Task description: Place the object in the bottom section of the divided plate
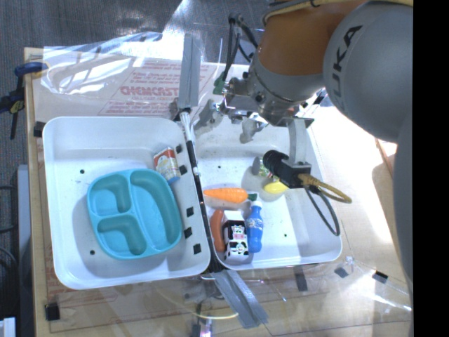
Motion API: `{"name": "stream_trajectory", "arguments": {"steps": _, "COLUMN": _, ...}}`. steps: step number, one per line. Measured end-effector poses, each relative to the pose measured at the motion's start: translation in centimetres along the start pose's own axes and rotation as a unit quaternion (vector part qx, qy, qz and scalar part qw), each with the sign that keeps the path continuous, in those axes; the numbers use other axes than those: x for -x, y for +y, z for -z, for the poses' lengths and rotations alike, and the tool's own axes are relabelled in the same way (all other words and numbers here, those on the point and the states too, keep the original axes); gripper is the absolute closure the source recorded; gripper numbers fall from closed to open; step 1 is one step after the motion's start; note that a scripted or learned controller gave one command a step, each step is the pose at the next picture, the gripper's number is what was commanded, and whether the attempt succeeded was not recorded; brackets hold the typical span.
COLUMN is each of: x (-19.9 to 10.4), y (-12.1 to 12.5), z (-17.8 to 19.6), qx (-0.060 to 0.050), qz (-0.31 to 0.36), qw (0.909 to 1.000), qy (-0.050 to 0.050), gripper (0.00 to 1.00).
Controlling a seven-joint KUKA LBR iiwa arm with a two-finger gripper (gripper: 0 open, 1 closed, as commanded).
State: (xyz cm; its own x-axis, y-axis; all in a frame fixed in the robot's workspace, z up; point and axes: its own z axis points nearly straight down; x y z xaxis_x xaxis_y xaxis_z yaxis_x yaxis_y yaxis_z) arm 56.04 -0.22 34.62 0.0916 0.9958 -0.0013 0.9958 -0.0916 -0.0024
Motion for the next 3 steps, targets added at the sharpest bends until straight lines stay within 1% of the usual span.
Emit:
{"name": "stream_trajectory", "arguments": {"steps": 2, "x": 0.2, "y": -0.1, "z": -0.1, "qx": -0.002, "qz": -0.001, "qw": 1.0000, "qy": 0.000, "gripper": 0.00}}
{"name": "stream_trajectory", "arguments": {"steps": 3, "x": -1.4, "y": 3.7, "z": -6.0, "qx": 0.001, "qz": 0.056, "qw": 0.9984, "qy": 0.000, "gripper": 0.00}}
